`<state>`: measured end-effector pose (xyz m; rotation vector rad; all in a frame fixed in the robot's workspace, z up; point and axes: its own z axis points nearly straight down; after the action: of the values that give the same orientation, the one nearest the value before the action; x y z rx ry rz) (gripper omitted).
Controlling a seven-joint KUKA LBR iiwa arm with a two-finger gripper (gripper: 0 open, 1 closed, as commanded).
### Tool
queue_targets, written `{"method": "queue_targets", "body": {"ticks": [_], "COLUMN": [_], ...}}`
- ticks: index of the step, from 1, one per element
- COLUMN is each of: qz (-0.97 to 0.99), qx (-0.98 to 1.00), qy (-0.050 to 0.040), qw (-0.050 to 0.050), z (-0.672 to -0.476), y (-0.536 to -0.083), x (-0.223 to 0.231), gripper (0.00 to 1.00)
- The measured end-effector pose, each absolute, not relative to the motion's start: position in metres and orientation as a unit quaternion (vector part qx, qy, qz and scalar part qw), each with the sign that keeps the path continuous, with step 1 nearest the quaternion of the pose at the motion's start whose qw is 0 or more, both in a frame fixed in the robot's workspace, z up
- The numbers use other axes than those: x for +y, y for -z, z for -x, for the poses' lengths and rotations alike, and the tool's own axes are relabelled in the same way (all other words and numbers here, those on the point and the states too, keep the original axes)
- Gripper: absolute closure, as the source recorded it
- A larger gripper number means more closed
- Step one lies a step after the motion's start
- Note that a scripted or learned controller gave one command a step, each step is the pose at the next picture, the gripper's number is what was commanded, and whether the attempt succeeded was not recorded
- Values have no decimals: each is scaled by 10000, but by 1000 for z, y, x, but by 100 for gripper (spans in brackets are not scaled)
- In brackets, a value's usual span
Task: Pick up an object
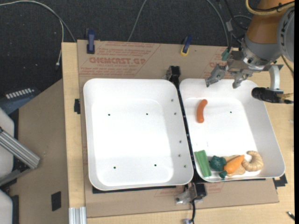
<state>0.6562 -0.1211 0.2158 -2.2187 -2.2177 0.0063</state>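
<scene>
Currently the approach step, camera view: gripper point(222, 82) hangs spread open with nothing between its fingers, over the far rim of the right bin point(264, 120). Likeliest pick is the orange sausage point(201, 111), alone near the bin's left wall. Next move calls for shifting toward it and descending. Bare floor all round it, while the green block point(202, 161) and carrot point(233, 164) crowd the near edge

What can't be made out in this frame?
Arm: cut off by the camera view's top and right edges.
Teal thing: too small to identify, crowded against the carrot.
Pale curled piece: the carrot overlaps its left end.
Gripper: height over the right bin unclear from one slanted view.
</scene>
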Motion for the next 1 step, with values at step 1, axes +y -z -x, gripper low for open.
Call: {"method": "queue_targets", "body": {"ticks": [1], "qz": [7070], "qx": [-7072], "qy": [4], "qw": [-5], "z": [-658], "y": [-220], "x": [-121], "gripper": [0]}}
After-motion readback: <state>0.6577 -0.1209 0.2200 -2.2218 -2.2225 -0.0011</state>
